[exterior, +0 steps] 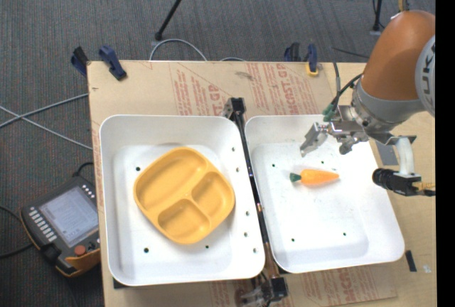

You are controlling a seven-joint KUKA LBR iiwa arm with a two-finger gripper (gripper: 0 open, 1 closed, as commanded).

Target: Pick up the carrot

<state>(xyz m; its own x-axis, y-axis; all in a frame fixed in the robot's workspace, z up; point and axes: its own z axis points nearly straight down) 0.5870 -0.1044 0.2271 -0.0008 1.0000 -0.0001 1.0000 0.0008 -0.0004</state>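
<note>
And here's the carrot [316, 177], lying flat on the floor of the right-hand bin [370, 245], right of centre in the frame, its orange body pointing toward the right edge and its small green top toward the left. Nothing is touching it. Just above it in the picture hangs the gripper [328, 140], reaching in from the right on the arm [398, 64], whose big orange band fills the upper right corner. The fingers [310, 141] stand apart, one to the left and one to the right, with clear white bin floor between them and nothing held. The carrot sits near, below that gap and off toward its right side, not between the tips.

Over on the left, the other white bin [117, 227] holds a yellow divided plate [183, 193], lying flat and turned at an angle, three compartments showing. Both bins rest side by side on the cardboard-covered tabletop [178, 89], with blue clamps [111, 61] at its far edge. At the lower left of the frame, a teach pendant [62, 225] lies on the grey carpet.
</note>
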